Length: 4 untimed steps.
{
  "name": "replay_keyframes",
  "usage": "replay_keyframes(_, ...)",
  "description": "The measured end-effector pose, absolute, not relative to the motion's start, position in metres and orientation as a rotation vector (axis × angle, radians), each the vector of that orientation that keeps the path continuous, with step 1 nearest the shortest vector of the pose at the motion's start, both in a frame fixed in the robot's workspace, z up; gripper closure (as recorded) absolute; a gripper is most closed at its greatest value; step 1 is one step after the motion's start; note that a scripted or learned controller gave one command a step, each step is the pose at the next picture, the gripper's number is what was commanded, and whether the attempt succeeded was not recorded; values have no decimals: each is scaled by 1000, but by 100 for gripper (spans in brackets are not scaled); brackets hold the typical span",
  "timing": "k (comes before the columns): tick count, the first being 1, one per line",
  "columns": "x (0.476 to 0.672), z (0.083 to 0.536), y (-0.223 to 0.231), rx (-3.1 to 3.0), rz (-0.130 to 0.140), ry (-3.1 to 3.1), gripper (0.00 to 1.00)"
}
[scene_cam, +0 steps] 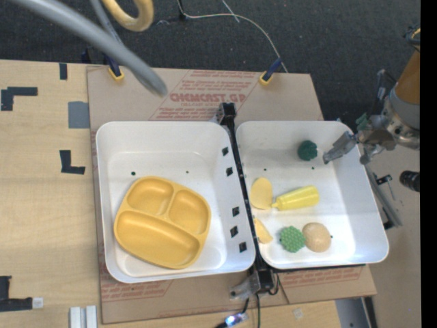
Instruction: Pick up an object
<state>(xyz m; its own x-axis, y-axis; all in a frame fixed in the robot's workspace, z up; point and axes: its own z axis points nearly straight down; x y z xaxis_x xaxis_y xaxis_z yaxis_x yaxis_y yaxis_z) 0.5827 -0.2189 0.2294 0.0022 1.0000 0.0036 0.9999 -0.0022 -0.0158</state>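
Two white bins sit side by side on a sheet of cardboard point(205, 98) on the worktop. Left bin point(109, 149) has a yellow divided plate point(162, 221) lying flat in its lower half, three compartments facing up.

Right bin point(355, 203) is where the small stuff is: a dark green ball point(308, 150) near the top, well apart from the rest; a pale yellow round piece point(261, 193) touching the end of a yellow corn cob point(297, 198) that lies across the middle; a small yellow wedge point(263, 231) by the divider; and down low a bumpy green ball point(292, 238) right up against a tan potato-looking thing point(317, 236).

The gripper point(354, 149) comes in from the right, over the bin's upper right edge, just right of the dark green ball. Its two fingers point(336, 149) look spread apart with nothing between them. Nothing's lifted; everything is resting on the bin floor.

A grey hose point(82, 26) and a yellow loop point(126, 2) cross the top left corner.
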Motion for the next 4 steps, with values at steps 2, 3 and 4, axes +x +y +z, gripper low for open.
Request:
replay_keyframes(2,583,188,-213,-2214,9,-2218,0)
replay_keyframes(3,574,136,-210,-2214,9,-2217,0)
replay_keyframes(4,573,81,-210,-2218,6,-2222,0)
